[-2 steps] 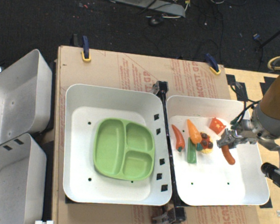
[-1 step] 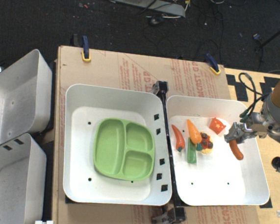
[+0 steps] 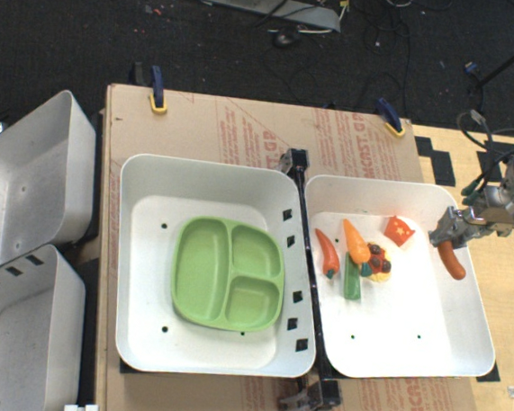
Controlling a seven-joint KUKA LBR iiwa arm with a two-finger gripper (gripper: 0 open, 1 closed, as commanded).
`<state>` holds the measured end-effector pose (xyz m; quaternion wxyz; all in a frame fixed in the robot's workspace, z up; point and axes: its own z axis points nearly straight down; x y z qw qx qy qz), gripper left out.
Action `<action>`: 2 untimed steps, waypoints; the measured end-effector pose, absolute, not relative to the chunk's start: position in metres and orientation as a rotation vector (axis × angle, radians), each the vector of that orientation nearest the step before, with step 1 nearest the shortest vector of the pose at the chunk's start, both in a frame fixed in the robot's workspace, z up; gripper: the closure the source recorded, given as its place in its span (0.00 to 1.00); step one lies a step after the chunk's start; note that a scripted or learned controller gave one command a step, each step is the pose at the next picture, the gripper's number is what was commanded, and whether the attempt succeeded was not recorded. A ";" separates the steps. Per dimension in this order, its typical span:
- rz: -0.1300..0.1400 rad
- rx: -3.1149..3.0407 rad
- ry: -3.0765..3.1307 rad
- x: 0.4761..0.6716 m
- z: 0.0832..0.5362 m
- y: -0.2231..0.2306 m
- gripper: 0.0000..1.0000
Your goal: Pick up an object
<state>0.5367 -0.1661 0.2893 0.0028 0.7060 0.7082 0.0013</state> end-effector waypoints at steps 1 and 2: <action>0.000 2.215 2.231 0.536 0.269 -0.117 1.00; -0.001 2.215 2.232 0.539 0.251 -0.059 1.00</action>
